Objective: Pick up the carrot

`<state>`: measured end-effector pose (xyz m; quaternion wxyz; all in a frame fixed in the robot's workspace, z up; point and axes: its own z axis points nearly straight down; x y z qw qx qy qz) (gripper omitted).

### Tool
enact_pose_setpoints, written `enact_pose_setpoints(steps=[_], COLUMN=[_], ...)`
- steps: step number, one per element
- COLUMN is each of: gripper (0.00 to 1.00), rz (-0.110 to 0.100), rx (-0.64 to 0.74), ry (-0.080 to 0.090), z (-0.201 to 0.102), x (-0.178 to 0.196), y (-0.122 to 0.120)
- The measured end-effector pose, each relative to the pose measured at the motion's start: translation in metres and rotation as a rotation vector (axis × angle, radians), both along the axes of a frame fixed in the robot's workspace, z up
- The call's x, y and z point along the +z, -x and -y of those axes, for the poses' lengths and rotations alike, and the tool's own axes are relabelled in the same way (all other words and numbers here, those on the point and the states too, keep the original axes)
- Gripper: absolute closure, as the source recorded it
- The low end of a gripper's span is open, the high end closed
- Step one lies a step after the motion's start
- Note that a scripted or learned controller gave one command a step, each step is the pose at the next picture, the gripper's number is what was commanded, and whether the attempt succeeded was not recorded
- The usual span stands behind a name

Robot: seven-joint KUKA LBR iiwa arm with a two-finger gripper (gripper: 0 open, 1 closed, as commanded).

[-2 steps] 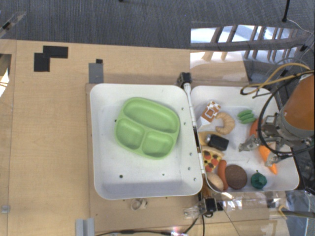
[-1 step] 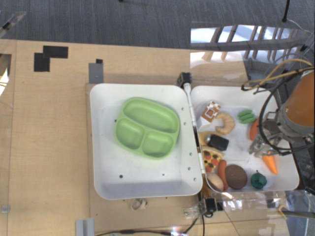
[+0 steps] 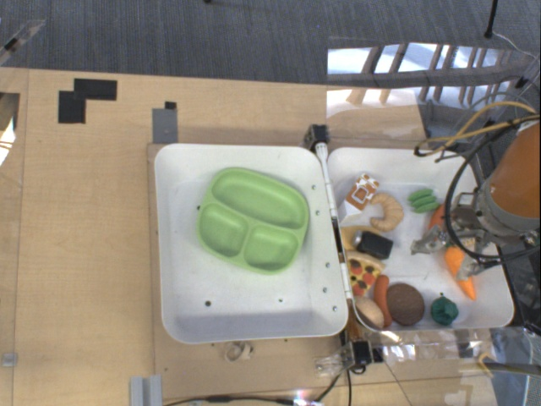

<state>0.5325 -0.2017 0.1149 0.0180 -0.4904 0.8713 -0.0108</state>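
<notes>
Camera view: stubby orange carrot [image 3: 461, 271] tapering to a point.

Two bins side by side: the left bin [image 3: 182, 311] holds a three-compartment plate [image 3: 252, 218] near its middle. In the right bin [image 3: 406, 161], a croissant [image 3: 388, 211] lies at the far left with a pizza slice [image 3: 363, 273], sausage [image 3: 382, 299] and round bun [image 3: 406, 303] nearer the front. The carrot [image 3: 461, 271] lies at the right side, the gripper [image 3: 456, 242] just above it, broccoli [image 3: 445, 310] in front.
</notes>
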Motion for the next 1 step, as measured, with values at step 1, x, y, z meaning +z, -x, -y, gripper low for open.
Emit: enact_pose_setpoints(steps=[1], gripper=[0.0], rz=[-0.023], rx=[0.2], ry=[0.0], z=[-0.0017], x=[-0.0257], y=[0.0226])
